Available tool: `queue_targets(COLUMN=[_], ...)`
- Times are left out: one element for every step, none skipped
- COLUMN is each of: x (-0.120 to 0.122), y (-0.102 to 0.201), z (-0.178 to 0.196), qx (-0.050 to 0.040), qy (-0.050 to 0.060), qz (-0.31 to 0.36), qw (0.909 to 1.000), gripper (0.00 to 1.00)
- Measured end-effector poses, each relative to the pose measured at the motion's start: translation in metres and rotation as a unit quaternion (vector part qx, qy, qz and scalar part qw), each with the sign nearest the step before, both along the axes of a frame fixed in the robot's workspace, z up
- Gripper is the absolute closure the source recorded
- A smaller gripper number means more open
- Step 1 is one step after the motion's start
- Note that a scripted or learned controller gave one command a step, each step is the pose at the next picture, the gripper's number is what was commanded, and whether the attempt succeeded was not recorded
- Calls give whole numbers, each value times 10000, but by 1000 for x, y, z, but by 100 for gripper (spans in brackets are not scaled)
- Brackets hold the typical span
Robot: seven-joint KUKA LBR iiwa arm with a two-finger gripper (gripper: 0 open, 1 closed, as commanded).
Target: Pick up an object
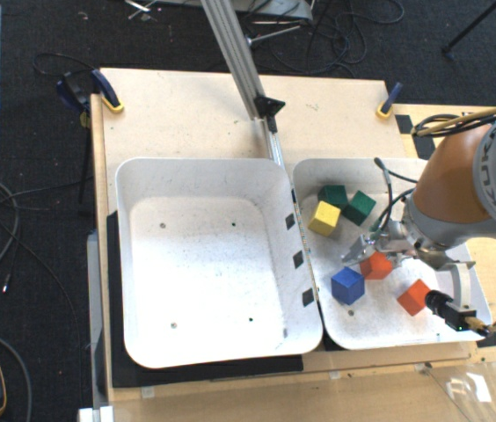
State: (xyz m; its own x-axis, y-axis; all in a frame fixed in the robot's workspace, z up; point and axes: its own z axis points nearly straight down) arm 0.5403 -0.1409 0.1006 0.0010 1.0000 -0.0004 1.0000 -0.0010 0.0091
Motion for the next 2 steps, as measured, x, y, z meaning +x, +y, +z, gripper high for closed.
queue_targets(x=[-2,48], y=[-1,72], z=[7,99], qx=[1,6], qy=[34,-6], qz=[-4,56], qw=[10000,10000], gripper=[100,100])
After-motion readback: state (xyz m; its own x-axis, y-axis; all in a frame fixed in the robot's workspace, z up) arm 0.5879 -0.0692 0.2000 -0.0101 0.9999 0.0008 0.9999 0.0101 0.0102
